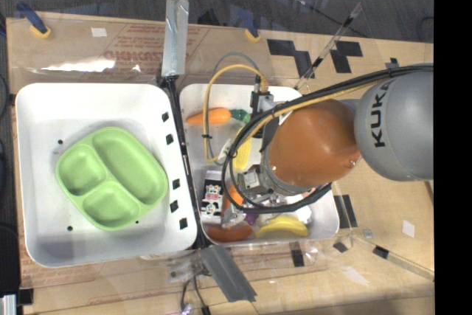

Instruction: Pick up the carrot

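Jaws hidden from above: spread impossible to tell, since the gripper point(221, 204) sits low in the right bin point(193, 158) beneath the wrist and the orange band point(313, 144). Nothing seen clamped there. Black-and-white body of the gripper showing near the bin's left wall, toward the near end, with small toys crowded about it. Carrot point(209, 116) lying flat at the far end of the same bin, orange body pointing left, green top point(240, 114) toward the right, well apart from the gripper and untouched. Between the two, a yellow toy point(243, 153) partly covered by black cables and the arm. Close beside the gripper, a small orange piece point(234, 195) and a purple scrap point(248, 217), both too covered to name. Along the near wall, a reddish-brown toy point(230, 233) and, just to its right, a yellow banana-like piece point(283, 226). Yellow cable point(218, 74) looping up over the far rim and back down past the carrot's left end. Grey arm point(394, 130) reaching in from the right, covering much of the bin's right half. In the left bin point(29, 107), a green divided plate point(110, 177) with three compartments, lying flat near the middle. Strip of grey tape point(175, 37) on the bench beyond the gap between the bins.
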Robot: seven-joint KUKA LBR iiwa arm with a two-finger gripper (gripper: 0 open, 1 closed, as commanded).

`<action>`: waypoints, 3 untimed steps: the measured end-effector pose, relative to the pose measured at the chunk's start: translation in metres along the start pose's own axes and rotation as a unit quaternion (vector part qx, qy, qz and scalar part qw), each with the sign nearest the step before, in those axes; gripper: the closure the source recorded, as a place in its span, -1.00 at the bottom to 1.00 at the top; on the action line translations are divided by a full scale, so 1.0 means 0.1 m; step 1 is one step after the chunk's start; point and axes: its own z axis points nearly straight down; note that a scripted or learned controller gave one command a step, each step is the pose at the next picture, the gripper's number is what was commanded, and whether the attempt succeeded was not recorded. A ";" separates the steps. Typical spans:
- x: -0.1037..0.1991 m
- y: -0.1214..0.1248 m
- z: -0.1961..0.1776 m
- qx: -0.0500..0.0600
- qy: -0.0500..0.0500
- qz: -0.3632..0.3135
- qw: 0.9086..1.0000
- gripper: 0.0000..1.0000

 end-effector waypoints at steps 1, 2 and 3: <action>0.00 0.01 0.00 -0.003 0.001 0.027 1.000 -1.00; 0.02 0.01 0.00 -0.003 -0.001 0.033 0.999 -1.00; -0.05 0.00 -0.08 -0.004 -0.005 0.028 1.000 1.00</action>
